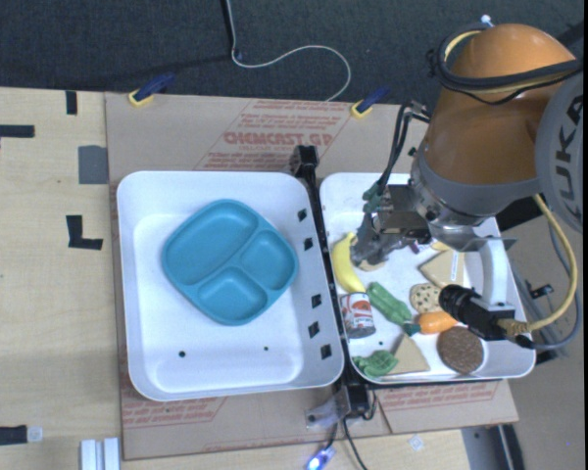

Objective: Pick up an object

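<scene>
My gripper (370, 251) hangs low in the right bin (338, 192), just right of a yellow banana (344, 264) that lies along the bin's left wall. Below it lie a green pepper-like piece (390, 303), a small red-and-white can (359, 314), a green leafy piece (377, 364), a spotted cookie (423, 296), an orange carrot (433, 323) and a brown round patty (461, 349). A pale wedge (437, 262) rests to the gripper's right. The fingertips are dark and blurred against the bin floor.
The left bin (137, 262) holds a blue divided plate (229, 259). Black clips line the wall between the bins. The grey and orange arm (495, 116) covers the right bin's far right part. A white cable (274, 62) trails across the dark backdrop.
</scene>
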